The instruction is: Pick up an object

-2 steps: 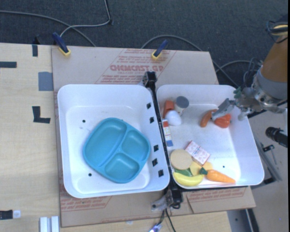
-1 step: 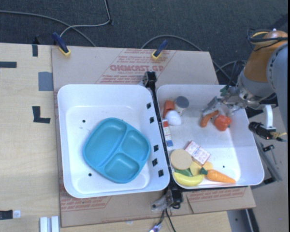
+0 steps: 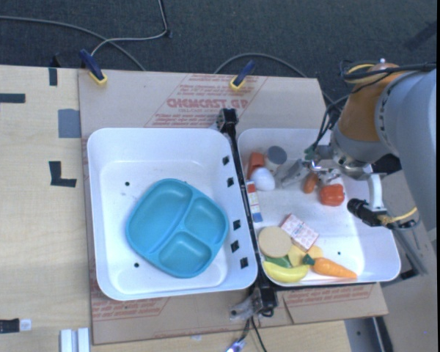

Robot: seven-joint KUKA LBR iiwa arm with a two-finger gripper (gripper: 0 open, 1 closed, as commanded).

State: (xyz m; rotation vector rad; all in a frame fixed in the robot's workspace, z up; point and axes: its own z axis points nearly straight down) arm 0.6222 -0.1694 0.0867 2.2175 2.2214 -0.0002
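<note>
Hand [image 3: 317,169] low inside right bin [image 3: 374,273], among toy foods, beside small orange piece [image 3: 309,185] and red pepper [image 3: 332,193]; spread of jaws and any hold impossible to tell. Candidate objects clustered here: white egg [image 3: 263,180], banana [image 3: 284,272], carrot [image 3: 333,268], cracker [image 3: 300,231]. Blue divided plate [image 3: 177,228] alone in left bin [image 3: 103,145], apparently kept apart from pick pile.

You're looking at a robotics lab. Two white bins [image 3: 103,196] sit clamped [image 3: 92,66] on cardboard [image 3: 198,101] over a tabletop [image 3: 22,123], cables [image 3: 132,35] trailing across grey carpet.
</note>
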